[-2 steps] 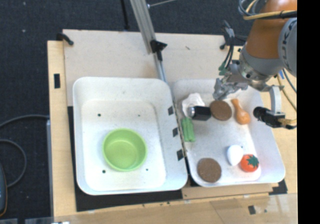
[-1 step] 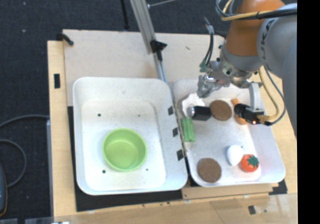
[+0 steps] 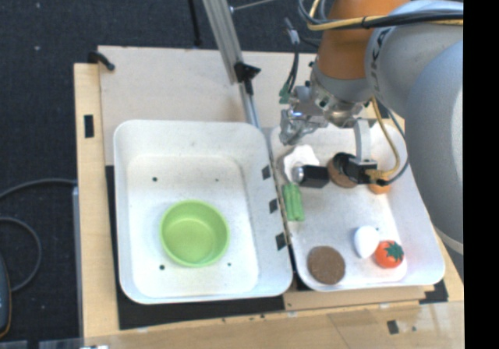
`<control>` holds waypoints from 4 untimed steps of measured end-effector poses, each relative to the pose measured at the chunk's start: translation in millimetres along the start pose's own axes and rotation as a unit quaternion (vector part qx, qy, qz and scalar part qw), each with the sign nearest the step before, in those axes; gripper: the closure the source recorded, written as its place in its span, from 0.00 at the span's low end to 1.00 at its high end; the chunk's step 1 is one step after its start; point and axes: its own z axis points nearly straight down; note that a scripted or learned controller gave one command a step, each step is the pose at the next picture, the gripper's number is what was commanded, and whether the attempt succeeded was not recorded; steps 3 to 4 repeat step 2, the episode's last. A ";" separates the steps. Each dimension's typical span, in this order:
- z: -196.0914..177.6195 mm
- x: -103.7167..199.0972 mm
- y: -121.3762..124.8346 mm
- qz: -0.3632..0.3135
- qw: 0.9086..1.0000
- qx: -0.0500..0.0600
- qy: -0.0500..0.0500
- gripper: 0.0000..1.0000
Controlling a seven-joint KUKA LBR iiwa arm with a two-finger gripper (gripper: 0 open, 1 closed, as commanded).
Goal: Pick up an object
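Observation:
My gripper (image 3: 297, 126) hangs over the far left corner of the right bin (image 3: 417, 219), below the orange wrist band. Just in front of it lie a white object (image 3: 301, 157) and a black block (image 3: 314, 176). A green stick (image 3: 293, 202) lies along the bin's left wall. To the right of the block sit a brown round piece (image 3: 339, 172) and a small orange item (image 3: 380, 185). At the near end rest a brown disc (image 3: 326, 264), a white egg shape (image 3: 364, 241) and a red tomato-like toy (image 3: 389, 254). The wrist hides what is under the gripper.
The left bin (image 3: 140, 145) holds a green bowl (image 3: 194, 232) in its near half. A slanted metal rail (image 3: 222, 24) runs from the top down to the gap between the bins. The big grey arm covers the right bin's far right part.

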 end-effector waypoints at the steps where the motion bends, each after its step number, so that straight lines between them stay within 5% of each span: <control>1: 7.0 50.3 8.0 0.000 1.000 0.000 0.000 1.00; 2: -6.1 94.7 21.7 0.000 1.000 0.000 0.001 1.00; 4: -6.1 94.7 21.7 0.000 1.000 0.000 0.001 1.00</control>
